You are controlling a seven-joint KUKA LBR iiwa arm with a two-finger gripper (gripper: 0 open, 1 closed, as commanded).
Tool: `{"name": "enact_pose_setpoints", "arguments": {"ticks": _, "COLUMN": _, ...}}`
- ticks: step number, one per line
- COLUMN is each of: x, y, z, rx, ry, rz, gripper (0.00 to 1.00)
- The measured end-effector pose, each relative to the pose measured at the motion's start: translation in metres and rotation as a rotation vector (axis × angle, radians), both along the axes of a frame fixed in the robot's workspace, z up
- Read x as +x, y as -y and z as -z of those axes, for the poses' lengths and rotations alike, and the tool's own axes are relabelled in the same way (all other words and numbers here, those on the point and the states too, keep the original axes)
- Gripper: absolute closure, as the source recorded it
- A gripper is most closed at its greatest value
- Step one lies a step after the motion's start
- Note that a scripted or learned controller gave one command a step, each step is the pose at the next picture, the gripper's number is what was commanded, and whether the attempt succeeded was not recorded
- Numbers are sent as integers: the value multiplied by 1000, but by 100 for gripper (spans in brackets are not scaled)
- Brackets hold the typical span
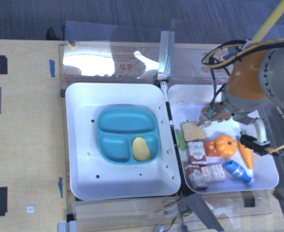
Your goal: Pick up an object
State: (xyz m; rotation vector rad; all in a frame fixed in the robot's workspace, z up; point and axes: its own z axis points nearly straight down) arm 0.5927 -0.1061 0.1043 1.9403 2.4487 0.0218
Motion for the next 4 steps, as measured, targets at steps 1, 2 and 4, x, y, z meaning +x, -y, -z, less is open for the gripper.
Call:
{"name": "enact_pose_setpoints", "arguments": {"ticks": 1, "x": 66, "y": 14, "z": 16, "rx": 1, "ry": -20, "rz": 45, "gripper": 100}}
{"name": "enact_pose_setpoints", "arguments": {"ticks": 2, "x": 75, "y": 63, "z": 18, "rx": -4, "ry": -16, "rz": -88, "gripper": 100}}
{"name": "enact_pose_setpoints", "arguments": {"ticks": 4, "x": 77, "y": 94, "z": 13, "rx": -6, "ry": -13, "rz": -291, "gripper": 100}}
